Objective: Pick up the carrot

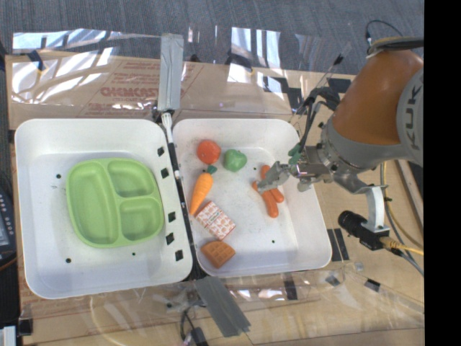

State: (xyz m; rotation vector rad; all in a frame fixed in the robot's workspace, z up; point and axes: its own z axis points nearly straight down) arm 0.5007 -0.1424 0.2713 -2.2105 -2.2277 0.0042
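Observation:
The carrot, orange with a small green top, lies tilted in the left part of the right bin, close to the divider. My gripper hovers low over the right side of the same bin, above a cluster of small orange sausage-like pieces. It sits roughly a hand's width to the right of the carrot and does not touch it. The grey arm with its orange band reaches in from the right.
In the right bin there are also a red-orange tomato, a green pepper, a red-and-white checkered block and a brown waffle. The left bin holds a green divided plate.

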